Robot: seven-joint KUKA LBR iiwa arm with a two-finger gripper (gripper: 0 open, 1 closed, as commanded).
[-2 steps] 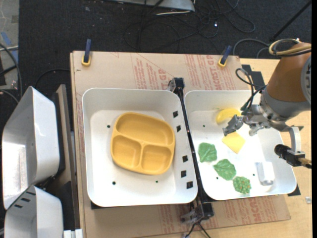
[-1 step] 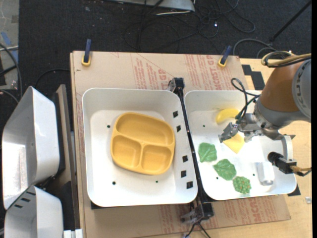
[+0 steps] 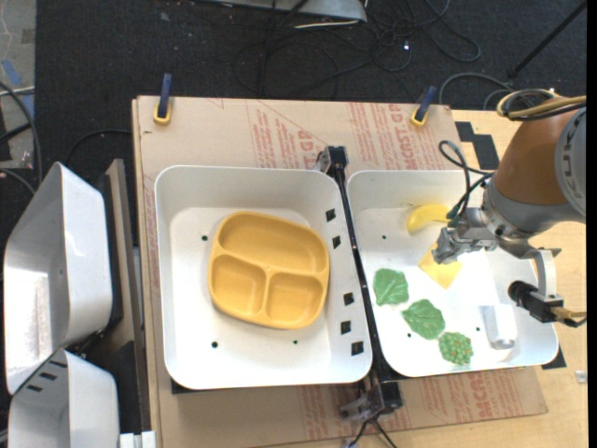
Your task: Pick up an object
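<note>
My pincer (image 3: 451, 247) sits in the right bin (image 3: 532, 348), low over a yellow wedge (image 3: 442, 273), approx touching its top edge; can't tell if anything is betw. my fingers, nor how wide they stand. At 11 o'clock from pincer, just beside it: a yellow banana-like piece (image 3: 426, 217). At 7 o'clock: green leaf (image 3: 391, 287), then a 2nd leaf (image 3: 424, 318) and a knobbly green cluster (image 3: 455, 348) strung toward 6 o'clock. A small clear/white item (image 3: 497, 327) lies at 5 o'clock, near my arm's black fitting. Well apart at 9 o'clock, across the divider, the left bin (image 3: 177, 278) holds a yellow 3-compartment tray (image 3: 269, 269). Both bins rest on the bench (image 3: 280, 124), w/ blue clamps at its far edge.
</note>
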